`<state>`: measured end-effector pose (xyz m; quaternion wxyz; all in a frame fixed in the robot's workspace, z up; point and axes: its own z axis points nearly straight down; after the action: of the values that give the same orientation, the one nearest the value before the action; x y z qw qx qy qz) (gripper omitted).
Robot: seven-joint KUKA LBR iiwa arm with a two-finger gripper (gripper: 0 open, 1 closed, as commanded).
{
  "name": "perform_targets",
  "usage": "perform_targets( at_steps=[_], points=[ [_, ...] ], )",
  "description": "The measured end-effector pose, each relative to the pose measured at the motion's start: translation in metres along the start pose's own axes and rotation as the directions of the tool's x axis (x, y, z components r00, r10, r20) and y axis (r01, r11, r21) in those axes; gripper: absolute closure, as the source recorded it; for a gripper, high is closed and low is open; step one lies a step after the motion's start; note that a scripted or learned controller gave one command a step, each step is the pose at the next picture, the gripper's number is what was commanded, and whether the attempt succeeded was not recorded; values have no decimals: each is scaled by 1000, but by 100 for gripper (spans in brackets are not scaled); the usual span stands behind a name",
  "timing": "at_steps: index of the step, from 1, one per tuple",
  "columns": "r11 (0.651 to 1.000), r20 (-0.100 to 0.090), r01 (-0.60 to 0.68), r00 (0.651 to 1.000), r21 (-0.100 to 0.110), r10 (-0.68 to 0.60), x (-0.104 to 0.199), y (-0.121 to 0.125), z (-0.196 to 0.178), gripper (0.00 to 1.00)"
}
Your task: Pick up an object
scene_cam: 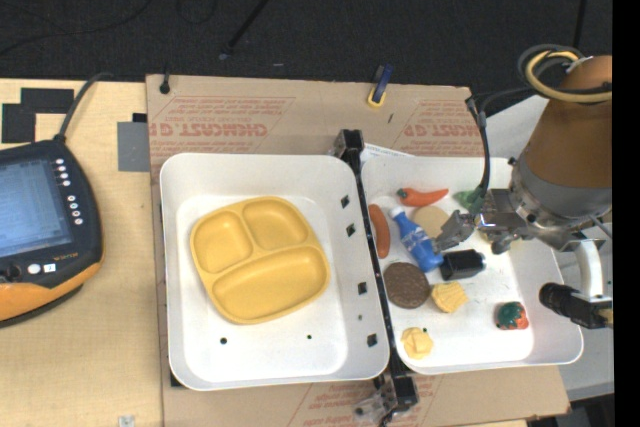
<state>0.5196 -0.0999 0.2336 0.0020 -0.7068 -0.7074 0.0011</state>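
Yellow toy (pixel 417 342) at the right bin's (pixel 560 350) front edge lies untouched; gripper (pixel 462 237) hangs low mid-bin.
Approach step, I'd say: pincer state I cannot tell. Blue bottle (pixel 417 240) and black block (pixel 462 264) sit just beside it; next comes settling over one.

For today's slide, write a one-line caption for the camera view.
Gripper over right bin of small toys; yellow divided plate in left bin.

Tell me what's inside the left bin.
The left bin holds one yellow divided plate, lying flat with its three compartments bare. Whatever part of the bin floor lies under the plate is covered.
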Motion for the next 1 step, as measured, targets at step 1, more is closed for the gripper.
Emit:
perform_targets(
  at_steps=[1],
  points=[
    [1000,-1,-1,1000,2,1,-1,0,-10,100]
  ],
)
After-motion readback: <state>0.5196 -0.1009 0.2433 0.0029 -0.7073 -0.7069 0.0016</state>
